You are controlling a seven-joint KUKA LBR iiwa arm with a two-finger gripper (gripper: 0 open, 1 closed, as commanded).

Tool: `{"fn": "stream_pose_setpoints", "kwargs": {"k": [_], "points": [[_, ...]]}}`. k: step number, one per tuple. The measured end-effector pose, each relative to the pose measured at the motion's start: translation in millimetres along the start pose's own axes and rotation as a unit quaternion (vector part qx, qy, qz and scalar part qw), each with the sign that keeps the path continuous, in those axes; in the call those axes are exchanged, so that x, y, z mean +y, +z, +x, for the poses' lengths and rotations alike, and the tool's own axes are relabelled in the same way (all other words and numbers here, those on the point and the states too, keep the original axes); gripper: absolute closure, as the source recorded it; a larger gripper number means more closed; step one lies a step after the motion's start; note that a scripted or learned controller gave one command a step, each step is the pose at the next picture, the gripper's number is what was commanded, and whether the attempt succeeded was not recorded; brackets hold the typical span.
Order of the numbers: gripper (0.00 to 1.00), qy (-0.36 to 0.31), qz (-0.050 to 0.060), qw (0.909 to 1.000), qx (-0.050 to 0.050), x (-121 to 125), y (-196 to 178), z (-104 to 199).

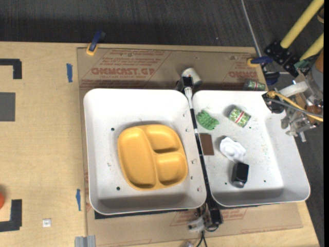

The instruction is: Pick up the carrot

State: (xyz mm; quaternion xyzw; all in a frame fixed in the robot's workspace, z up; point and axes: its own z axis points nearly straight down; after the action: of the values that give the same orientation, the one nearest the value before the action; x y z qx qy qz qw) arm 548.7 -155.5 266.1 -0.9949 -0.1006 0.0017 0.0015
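My gripper point(299, 123) hangs at the far right, over the right rim of the right bin point(267, 158), with cables and metal parts around it. It sits apart from everything lying in that bin. In the right bin lie a green leafy toy point(206, 119), a green, white and red packet point(239, 116), a flat brown block point(206, 144), a white crumpled object point(232, 147) and a black object point(240, 173). The nearest of these to the gripper is the packet, well to its left.
The left bin point(100, 117) holds a yellow divided plate point(152, 155). A small orange-red shape point(1, 200) shows at the bench's far left edge, cut off. Yellow poles point(303, 17) and clamps stand at the back right, close to the arm.
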Motion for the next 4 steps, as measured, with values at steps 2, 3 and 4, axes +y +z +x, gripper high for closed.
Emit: {"fn": "stream_pose_setpoints", "kwargs": {"k": [2,3,4], "points": [[1.0,-0.007,-0.002,1.0,0.002,35.0,-34.5,90.6],[1.0,-0.001,0.0,1.0,0.0,-14.7,37.5,57.2],[1.0,-0.001,0.0,1.0,0.0,-57.7,15.4,41.0]]}}
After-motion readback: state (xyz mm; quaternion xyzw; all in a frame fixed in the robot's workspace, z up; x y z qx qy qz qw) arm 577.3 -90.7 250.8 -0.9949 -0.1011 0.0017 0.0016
